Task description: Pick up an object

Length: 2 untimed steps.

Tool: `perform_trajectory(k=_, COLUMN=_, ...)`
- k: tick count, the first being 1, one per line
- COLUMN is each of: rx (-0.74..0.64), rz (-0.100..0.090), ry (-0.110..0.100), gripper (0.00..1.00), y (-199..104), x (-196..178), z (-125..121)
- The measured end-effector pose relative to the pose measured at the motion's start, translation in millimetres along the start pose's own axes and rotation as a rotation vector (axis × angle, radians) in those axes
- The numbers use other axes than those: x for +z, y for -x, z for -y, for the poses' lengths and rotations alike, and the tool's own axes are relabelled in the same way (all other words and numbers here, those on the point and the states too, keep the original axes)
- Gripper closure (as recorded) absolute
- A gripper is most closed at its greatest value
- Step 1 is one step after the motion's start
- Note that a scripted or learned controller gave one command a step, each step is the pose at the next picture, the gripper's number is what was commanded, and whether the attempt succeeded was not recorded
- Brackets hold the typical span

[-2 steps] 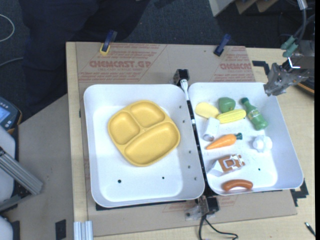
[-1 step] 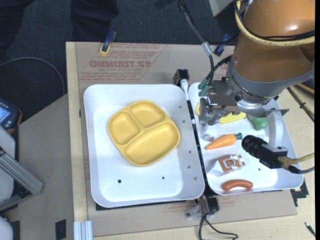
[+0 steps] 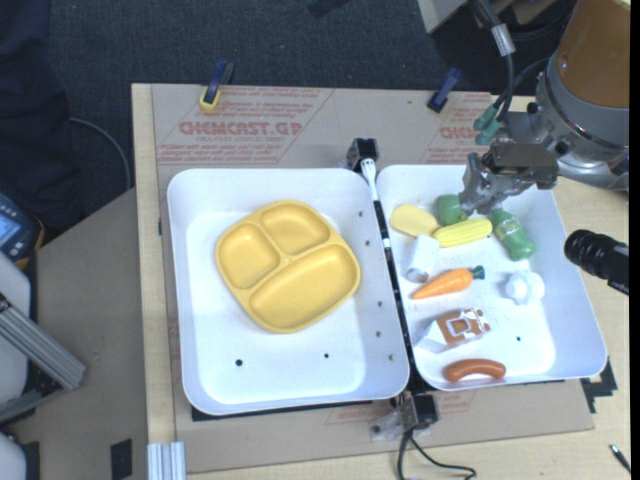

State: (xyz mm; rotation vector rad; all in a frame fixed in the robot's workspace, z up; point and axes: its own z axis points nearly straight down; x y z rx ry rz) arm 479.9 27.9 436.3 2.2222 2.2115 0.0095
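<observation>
My gripper [image 3: 484,196] hangs low over the back of the right bin [image 3: 570,343], just above a yellow corn cob [image 3: 463,233] and a green piece [image 3: 449,209]. Another green piece [image 3: 515,237] lies to its right, and a pale yellow piece [image 3: 412,219] to its left. Nearer the front lie an orange carrot [image 3: 443,283], a small white piece [image 3: 520,288], a brown-and-white block [image 3: 462,325] and a red-brown sausage [image 3: 474,370]. Nothing can be seen held.
The left bin [image 3: 200,358] holds a yellow divided plate [image 3: 288,265]. A black divider strip [image 3: 385,258] runs between the two bins. Clamps [image 3: 213,86] sit at the cardboard's back edge.
</observation>
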Motion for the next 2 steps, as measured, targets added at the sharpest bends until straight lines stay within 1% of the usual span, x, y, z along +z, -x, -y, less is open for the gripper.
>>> perform_trajectory(k=1, rx=-0.009, rz=0.001, ry=-0.024, gripper=1.00, y=-49, x=131, z=4)
perform_trajectory(k=2, rx=-0.005, rz=-0.002, ry=0.006, gripper=1.00, y=-33, x=11, z=0)
